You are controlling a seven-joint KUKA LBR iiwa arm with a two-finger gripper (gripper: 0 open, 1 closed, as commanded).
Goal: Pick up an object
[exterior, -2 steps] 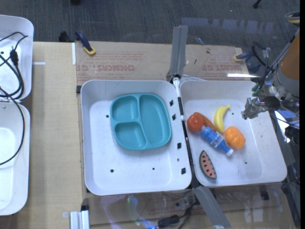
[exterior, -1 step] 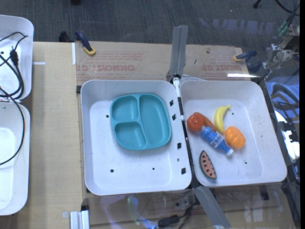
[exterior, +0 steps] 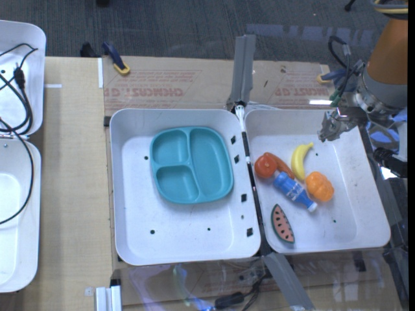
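I hover my gripper at two o'clock in the right bin, fingers empty; spread or pressed together, I cannot tell. Nothing is picked yet. The banana lies nearest, toward seven o'clock of me, beside the orange fruit and blue bottle.

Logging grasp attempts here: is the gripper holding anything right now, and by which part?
Nothing is held. The gripper hangs over the right bin's far side, apart from the banana and the other toys.
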